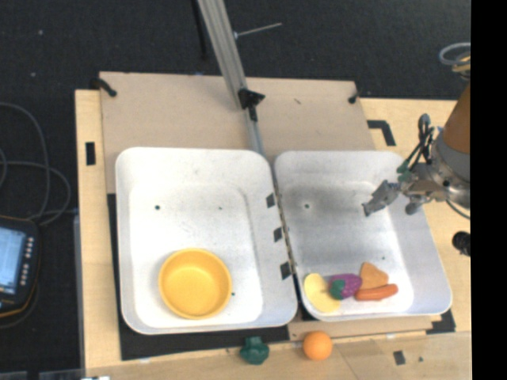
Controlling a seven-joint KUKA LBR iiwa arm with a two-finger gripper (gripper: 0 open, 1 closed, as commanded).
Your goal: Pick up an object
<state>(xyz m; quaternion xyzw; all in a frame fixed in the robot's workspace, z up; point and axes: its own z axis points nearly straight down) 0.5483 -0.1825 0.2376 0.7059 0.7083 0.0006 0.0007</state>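
My gripper [392,206] hangs over the upper right part of the right bin [333,180], reaching in from the right. Its fingers [374,204] stand apart, open, with nothing between them. At the bin's front edge, well below the gripper, lies a cluster of small things: a pale yellow piece [316,290], a purple and green piece [343,286], an orange wedge [373,274] and an orange-red carrot shape [377,294]. A yellow bowl [195,282] sits upright at the front of the left bin [190,180].
An orange ball [317,345] and a small green object [254,351] lie on the bench in front of the bins. A metal rail [226,46] slants down to the gap between the bins. A tablet [12,264] sits at far left.
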